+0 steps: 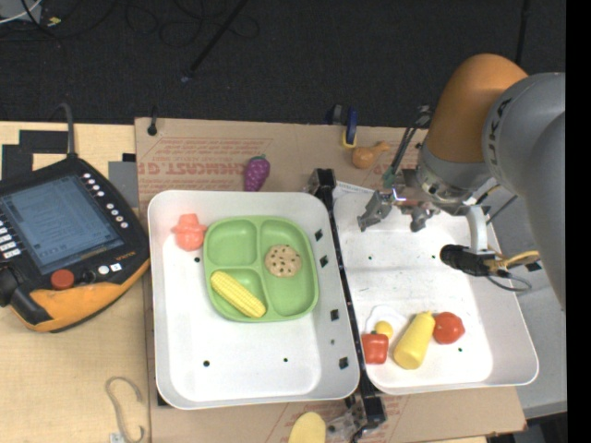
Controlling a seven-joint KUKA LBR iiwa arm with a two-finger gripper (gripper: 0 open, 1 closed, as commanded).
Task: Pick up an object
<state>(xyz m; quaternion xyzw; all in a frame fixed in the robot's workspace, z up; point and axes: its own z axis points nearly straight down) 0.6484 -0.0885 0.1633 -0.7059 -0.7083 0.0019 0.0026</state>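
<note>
Bench, two white bins: right bin [508, 340] holds, at its near edge, a yellow bottle [414, 340], which we judge light, rigid, slick plastic; best gripped across its midbody. Gripper [395, 212] hovers farther back, fingers spread, holding nothing.

Wooden bench [65, 377], dark floor [231, 44] behind

even, fairly bright overhead light; the white bins [249, 377] look slightly washed out, with soft, short shadows. the dark backdrop [277, 44] swallows detail. overall focus is mildly soft and grainy.
</note>
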